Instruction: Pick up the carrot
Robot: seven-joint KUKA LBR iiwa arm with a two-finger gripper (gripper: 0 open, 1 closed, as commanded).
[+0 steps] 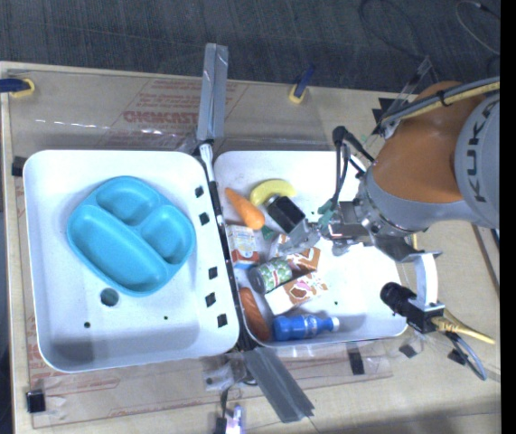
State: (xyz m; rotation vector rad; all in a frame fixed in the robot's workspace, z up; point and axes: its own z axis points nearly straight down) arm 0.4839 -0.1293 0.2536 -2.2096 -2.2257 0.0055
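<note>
Carrot (244, 208) lies in the right bin (366, 333), upper-left corner, tight against the divider wall, just left of the yellow banana-like piece (271, 189) and a black block (286, 213). Hand (304, 233) sits low over the clutter mid-bin, right of the carrot, near the block; can't tell if its fingers are apart or together, and nothing visibly in it. Left bin (50, 333) holds the blue divided tray (131, 233). Reads as approach step, no grasp yet. Next move: shift left and up-frame, align across the carrot's narrow axis, descend clear of wall and block.
</note>
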